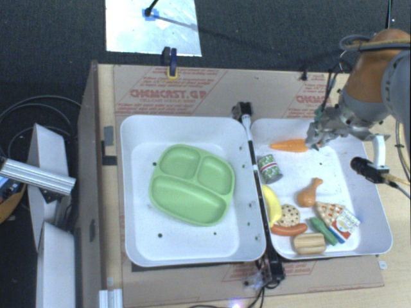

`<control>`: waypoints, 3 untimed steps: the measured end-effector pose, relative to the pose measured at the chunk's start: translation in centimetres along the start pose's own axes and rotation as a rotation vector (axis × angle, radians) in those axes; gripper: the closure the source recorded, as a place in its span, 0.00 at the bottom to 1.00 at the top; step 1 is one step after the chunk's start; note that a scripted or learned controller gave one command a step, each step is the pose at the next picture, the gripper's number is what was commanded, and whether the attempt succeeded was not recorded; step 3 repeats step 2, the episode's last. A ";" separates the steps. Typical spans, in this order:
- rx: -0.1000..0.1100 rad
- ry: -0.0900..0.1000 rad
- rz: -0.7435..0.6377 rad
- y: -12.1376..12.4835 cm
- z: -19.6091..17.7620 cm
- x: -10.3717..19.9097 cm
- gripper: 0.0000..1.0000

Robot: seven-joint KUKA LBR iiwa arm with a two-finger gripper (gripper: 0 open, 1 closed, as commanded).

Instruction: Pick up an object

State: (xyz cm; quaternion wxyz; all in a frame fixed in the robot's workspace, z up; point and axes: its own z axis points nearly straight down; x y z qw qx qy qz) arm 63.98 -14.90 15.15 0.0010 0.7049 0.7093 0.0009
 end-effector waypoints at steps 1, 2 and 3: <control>0.000 -0.001 0.002 0.1 0.2 -0.2 0.00; 0.008 0.001 0.008 -4.3 7.1 -2.7 0.00; 0.008 0.001 0.008 -4.3 7.1 -2.7 0.00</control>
